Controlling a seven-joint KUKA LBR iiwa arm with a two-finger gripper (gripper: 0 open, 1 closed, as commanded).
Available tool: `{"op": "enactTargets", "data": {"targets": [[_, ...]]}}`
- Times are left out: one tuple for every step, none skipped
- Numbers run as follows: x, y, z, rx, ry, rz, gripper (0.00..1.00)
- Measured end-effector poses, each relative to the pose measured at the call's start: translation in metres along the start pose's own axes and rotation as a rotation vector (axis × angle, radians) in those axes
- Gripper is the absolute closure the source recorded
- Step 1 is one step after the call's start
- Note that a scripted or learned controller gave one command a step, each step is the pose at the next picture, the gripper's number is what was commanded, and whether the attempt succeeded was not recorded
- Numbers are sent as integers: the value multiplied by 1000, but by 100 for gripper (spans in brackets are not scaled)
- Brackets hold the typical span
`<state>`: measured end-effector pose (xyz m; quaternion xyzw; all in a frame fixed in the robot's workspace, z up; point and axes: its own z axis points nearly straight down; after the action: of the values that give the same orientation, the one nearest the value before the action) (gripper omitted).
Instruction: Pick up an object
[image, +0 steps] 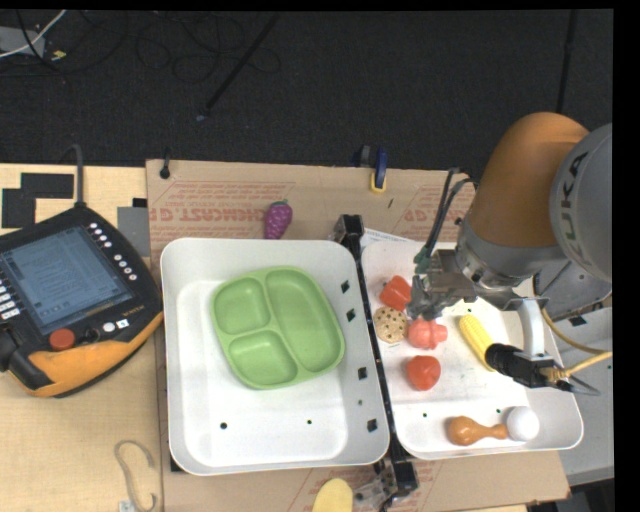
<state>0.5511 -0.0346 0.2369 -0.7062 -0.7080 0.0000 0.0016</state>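
pink toy (428, 334) lies in the right bin (560, 425), directly under the fingers (429, 312), which reach down onto it though i cannot tell their spread, with a cookie (389, 324) just left, a red toy (423, 372) below and a green tray (277, 326) in the left bin (190, 420).

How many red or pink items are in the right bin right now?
3. One red piece sits near the bin's left wall, a pink one lies directly under the hand, and a red one lies below that. The arm may hide others.
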Motion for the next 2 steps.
{"op": "enactTargets", "data": {"targets": [[-4, 5, 3, 0, -2, 2, 100], [1, 6, 9, 2, -2, 3, 100]]}}
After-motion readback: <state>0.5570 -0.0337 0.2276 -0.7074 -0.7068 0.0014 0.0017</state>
